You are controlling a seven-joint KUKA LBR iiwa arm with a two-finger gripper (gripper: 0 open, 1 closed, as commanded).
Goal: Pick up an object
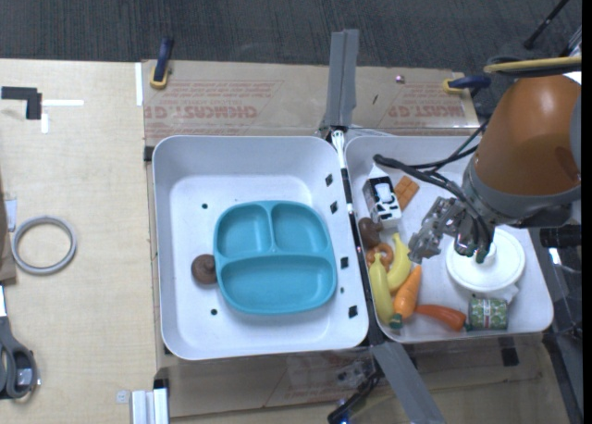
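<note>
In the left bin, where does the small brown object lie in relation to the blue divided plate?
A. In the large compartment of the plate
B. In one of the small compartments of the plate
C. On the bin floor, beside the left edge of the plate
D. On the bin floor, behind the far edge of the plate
C: the small brown object lies on the white floor of the left bin, against the left edge of the blue divided plate, outside its compartments.

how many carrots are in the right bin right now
2. One carrot lies beside the bananas; the other carrot lies along the front wall, next to a can. The arm may hide more.
</note>
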